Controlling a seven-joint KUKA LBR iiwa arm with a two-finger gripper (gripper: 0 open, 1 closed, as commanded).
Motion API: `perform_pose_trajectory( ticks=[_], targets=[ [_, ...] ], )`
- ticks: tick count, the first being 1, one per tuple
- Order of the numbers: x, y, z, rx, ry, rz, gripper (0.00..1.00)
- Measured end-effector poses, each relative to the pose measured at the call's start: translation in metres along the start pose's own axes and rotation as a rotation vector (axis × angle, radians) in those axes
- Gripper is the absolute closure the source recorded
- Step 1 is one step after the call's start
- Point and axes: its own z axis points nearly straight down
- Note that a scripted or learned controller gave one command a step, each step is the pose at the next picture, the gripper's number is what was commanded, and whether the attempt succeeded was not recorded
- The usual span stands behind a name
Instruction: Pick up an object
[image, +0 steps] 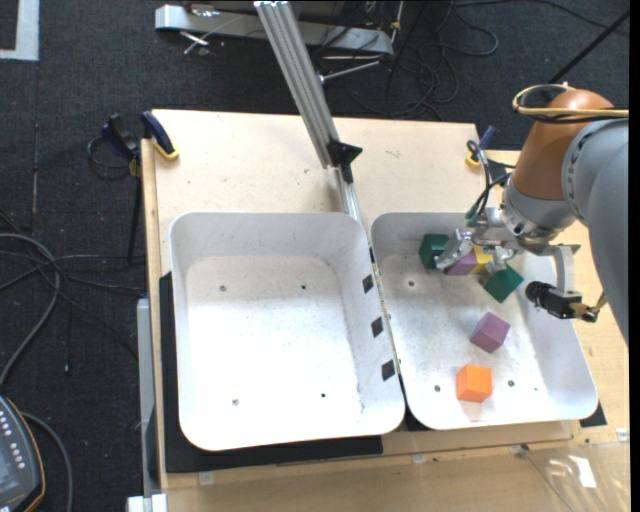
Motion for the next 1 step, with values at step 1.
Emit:
perform_pose_trajectory(
  ticks=[1],
  targets=[
    [-0.0001,0.0001,-0.0127,0.007,-0.002,-0.004,1.0]
  ],
)
